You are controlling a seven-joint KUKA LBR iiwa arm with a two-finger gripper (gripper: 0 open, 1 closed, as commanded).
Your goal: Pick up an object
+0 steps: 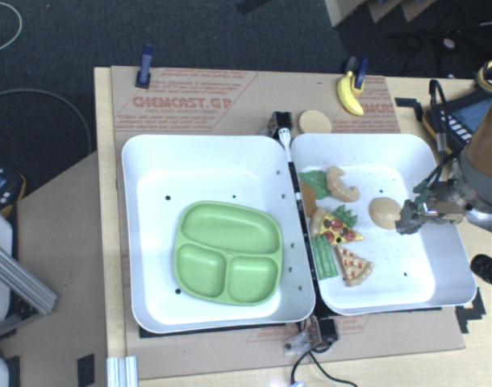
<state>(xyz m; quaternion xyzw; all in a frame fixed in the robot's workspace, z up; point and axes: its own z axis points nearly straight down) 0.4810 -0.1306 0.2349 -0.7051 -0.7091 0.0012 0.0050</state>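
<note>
The right bin (407, 285) holds several toy foods: a tan round bread piece (384, 213), a beige mushroom-shaped piece (340, 184), a pizza slice with red dots (337, 227), a waffle-patterned slice (354, 266) and green leafy strips (323, 256). My gripper (409, 218) is low over the right bin, just right of the tan round piece and close to touching it. Nothing shows between its fingers.
The left bin (149, 176) holds a green three-compartment tray (227, 252). A yellow banana (350, 95) and a tan disc (314, 122) lie on the cardboard behind the bins. The arm's grey body (478, 176) comes in from the right edge.
</note>
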